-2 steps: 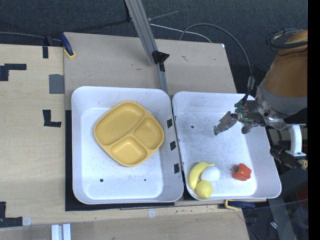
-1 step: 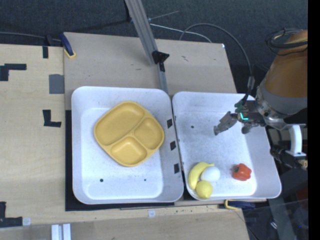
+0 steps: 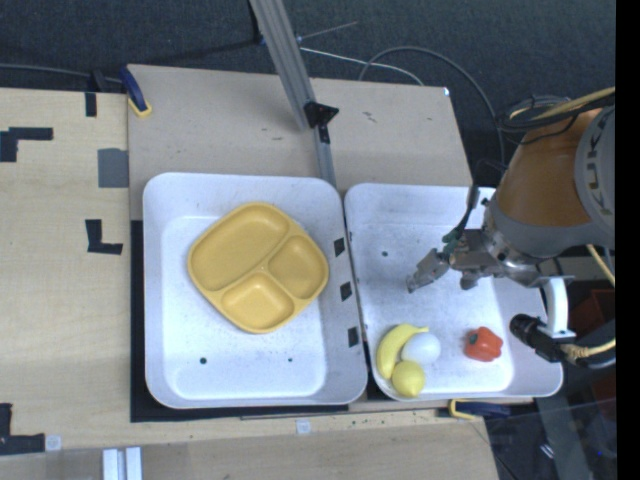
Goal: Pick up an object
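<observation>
Hovering over the right bin (image 3: 400, 218), the pincer (image 3: 440, 271) spreads wide, holding nothing. Banana (image 3: 396, 343), egg (image 3: 423, 348) and lemon (image 3: 408, 377) huddle touching; grabbing one risks nudging neighbours away.

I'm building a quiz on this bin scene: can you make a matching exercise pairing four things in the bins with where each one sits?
Things:
1. yellow divided tray
2. banana
3. red pepper
4. gripper

Places:
A. near edge of the right bin, toward its right corner
B. above the middle of the right bin's floor
C. middle of the left bin
D. near left corner of the right bin, beside a white egg and a lemon

Pairs: 1-C, 2-D, 3-A, 4-B
</observation>
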